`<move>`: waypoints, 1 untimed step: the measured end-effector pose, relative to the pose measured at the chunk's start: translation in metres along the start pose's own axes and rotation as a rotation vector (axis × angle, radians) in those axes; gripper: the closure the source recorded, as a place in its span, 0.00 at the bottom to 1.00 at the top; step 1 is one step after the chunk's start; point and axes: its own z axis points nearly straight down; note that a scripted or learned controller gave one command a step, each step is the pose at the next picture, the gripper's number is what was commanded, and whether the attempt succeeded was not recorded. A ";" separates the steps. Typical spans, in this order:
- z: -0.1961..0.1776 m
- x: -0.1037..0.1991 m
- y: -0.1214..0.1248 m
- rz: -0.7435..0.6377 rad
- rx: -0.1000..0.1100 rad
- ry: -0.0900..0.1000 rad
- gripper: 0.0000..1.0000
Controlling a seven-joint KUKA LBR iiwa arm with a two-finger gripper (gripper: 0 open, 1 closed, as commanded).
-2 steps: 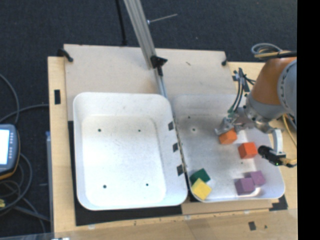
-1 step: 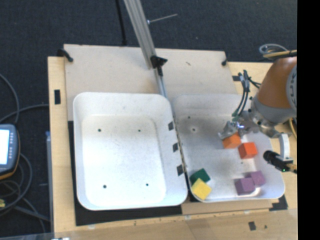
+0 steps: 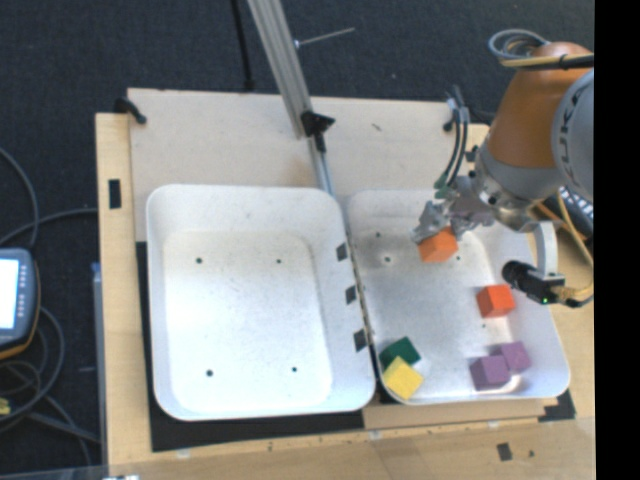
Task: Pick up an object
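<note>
My gripper [image 3: 437, 232] hangs over the upper part of the right bin [image 3: 400, 218]. It is shut on an orange block [image 3: 438, 248], which sits between the fingertips just below the grey wrist. The other blocks lie on this bin's floor. A red-orange block [image 3: 495, 300] is at the right. Two purple blocks [image 3: 490, 371] [image 3: 516, 356] touch each other in the near right corner. A green block [image 3: 400, 351] and a yellow block [image 3: 403, 377] sit together in the near left corner.
The left bin [image 3: 250, 288] lies beside the right one, with clips along their shared rim. A slanted aluminium camera post [image 3: 285, 58] rises behind the bins. A cable and black connector [image 3: 530, 280] hang off the wrist at the right.
</note>
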 end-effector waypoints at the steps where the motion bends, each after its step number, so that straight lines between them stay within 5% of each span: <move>1: 0.076 0.001 -0.049 0.011 0.019 0.001 1.00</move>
